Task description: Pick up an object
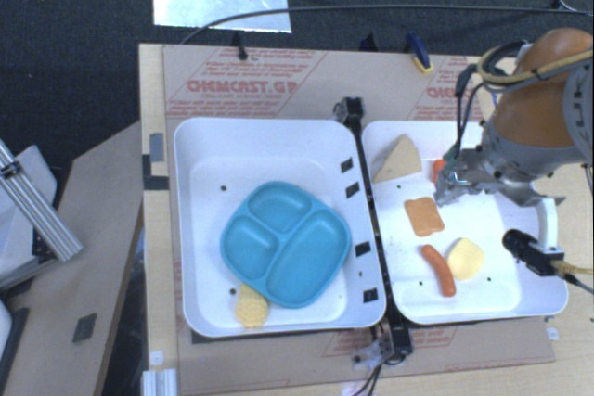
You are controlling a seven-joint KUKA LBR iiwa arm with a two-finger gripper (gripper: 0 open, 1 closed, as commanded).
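**Gripper low over the right bin**

Gripper (pixel 449 184) of mine hung in the right bin (pixel 534 297), just beside the orange toast slice (pixel 423 217), probably my nearest target. Whether it was open or closed, I could not tell.

A brown bench (pixel 278 79) bears two white bins (pixel 200 199) side by side.

Plate (pixel 286 242) in left bin (pixel 200 199)
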